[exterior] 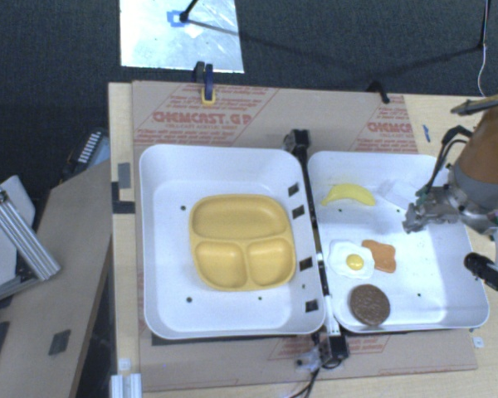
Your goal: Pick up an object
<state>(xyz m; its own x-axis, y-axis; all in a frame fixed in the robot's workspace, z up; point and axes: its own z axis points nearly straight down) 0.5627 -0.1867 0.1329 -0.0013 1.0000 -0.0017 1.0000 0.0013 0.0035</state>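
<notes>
Two white bins sit side by side in the middle of the frame. The left bin [162, 222] holds a yellow tray [236, 240] with three parts: one long part at the top and two smaller ones below. The tray lies flat near the middle of that bin.

The right bin [448, 305] holds four toy foods. A yellow banana [349, 194] lies near the upper left of this bin. A fried egg [353, 261] lies lower down, close to the wall between the bins. An orange piece [381, 255] lies just beside the egg on its right, and the two seem to touch. A round brown cookie [370, 304] lies below them, near the bottom edge of the bin.

The arm [491, 160] comes in from the right side of the frame. It is grey with an orange part. Its gripper [418, 215] hangs over the right half of the right bin, to the right of the banana and above the orange piece in the frame. It is apart from all four foods. The gripper looks dark and blurry, so how far its fingers are open cannot be told. No food can be seen between them.

The bins rest on a brown cardboard sheet [232, 114] with red letters. A shiny square sheet [178, 23] lies on the dark floor at the upper left.
</notes>
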